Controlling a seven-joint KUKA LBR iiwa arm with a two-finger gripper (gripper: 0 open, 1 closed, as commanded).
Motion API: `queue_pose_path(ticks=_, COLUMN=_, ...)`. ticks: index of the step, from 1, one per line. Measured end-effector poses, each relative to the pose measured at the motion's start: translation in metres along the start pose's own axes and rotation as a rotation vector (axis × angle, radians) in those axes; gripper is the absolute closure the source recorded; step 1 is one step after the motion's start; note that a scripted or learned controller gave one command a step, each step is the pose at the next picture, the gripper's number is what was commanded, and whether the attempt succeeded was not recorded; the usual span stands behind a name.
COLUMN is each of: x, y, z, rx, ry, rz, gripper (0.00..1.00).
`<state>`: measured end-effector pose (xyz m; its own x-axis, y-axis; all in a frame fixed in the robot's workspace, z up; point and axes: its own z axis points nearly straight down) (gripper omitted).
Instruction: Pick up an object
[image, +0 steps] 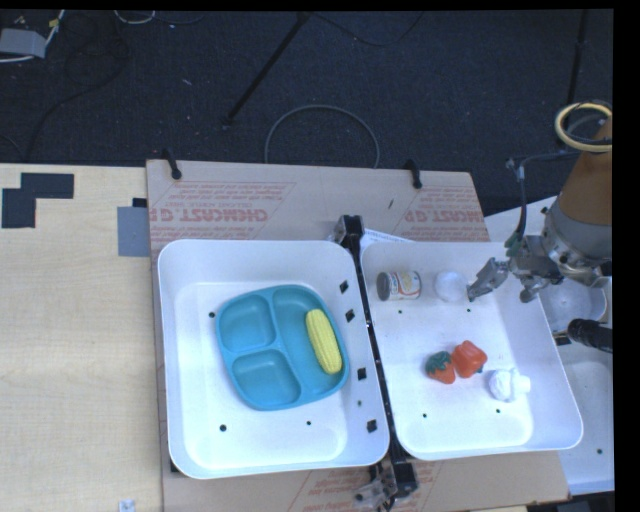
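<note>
Gripper (508, 281) above the far right corner of the right bin (560, 420): hangs with fingers spread wide and nothing between them, probably poised for a descent. Below and to its left, loose on that bin's floor as likely candidates: small can (405, 285) on its side, white ball (450, 286) just beside it, red toy (440, 367) touching orange toy (469, 357), white lump (507, 383) nearby. Over in the left bin (190, 400), yellow corn (323, 340) in the long compartment of a blue divided plate (262, 375), seemingly parked out of play.
</note>
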<state>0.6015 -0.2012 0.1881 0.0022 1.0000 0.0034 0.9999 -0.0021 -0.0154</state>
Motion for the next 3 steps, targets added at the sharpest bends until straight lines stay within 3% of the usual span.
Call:
queue_pose_path(ticks=1, x=0.0, y=0.003, z=-0.008, rx=-0.014, ry=-0.003, rz=-0.002, gripper=0.0)
queue_pose_path(ticks=3, x=-0.005, y=-0.004, z=0.099, rx=-0.011, ry=-0.002, rz=-0.002, gripper=0.0)
